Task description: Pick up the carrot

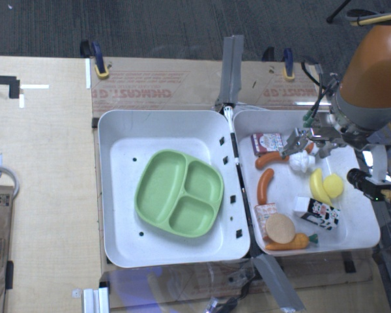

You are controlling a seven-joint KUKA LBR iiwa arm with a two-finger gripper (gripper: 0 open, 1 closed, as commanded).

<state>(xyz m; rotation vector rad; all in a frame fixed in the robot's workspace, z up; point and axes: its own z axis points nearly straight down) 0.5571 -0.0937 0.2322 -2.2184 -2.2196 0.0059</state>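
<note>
The carrot (288, 243) lies at the front edge of the right bin (371, 237). It is orange, with a green stub at its right end, and it lies flat, partly under a round tan disc (280, 227). My gripper (307, 149) hangs over the back of the same bin, well behind the carrot. Its fingers are spread open just above a white lumpy object (302, 163), and nothing is held between them. The grey arm with its orange band (375, 57) comes in from the upper right.
Around the carrot in the right bin are two red sausages (265, 184), a yellow banana-like piece (326, 185), a black-and-white carton (319, 214) and a small packet (267, 141). In the left bin (117, 240) is a green divided plate (180, 193).
</note>
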